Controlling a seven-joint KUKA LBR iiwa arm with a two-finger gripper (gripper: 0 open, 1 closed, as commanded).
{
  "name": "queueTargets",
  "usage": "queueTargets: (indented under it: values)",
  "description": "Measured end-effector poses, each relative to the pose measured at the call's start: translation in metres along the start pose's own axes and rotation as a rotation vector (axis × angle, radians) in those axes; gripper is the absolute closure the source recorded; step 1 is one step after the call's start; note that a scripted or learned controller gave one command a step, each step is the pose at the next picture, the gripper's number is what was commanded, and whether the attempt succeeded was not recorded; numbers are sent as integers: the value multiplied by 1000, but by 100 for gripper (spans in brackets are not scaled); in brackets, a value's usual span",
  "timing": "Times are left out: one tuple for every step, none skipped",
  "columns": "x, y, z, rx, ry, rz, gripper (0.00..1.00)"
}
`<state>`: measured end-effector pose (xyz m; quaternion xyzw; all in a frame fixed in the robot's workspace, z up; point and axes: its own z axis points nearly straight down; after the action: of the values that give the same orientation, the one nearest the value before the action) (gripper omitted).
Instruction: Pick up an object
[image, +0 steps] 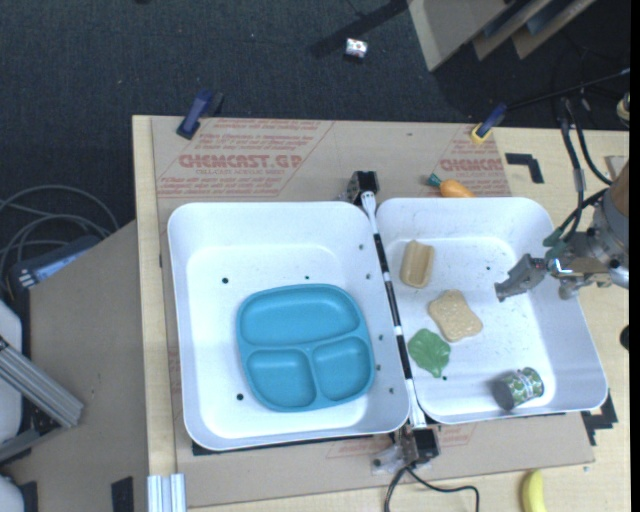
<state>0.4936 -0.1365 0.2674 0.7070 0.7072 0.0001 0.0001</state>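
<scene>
The right bin (570, 350) holds several small items: a tan bread-shaped piece (417, 264) at its far left, a tan square biscuit-like piece (456, 316) in the middle, a green leaf-shaped piece (430, 351) near the divider, and a small green-grey can (518, 387) lying at the near edge. My gripper (543, 282) hangs over the right part of this bin, to the right of the tan pieces and apart from them. Its fingers (514, 279) are spread open with nothing between them.
The left bin (200, 260) holds a blue divided plate (303, 345). An orange item (455, 188) lies on the board behind the right bin, and a yellow item (532, 492) in front of it. Cables hang at the far right.
</scene>
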Motion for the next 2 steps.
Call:
queueTargets:
  values:
    - [13, 51, 113, 3, 1, 0, 0]
    - [30, 53, 183, 1, 1, 0, 0]
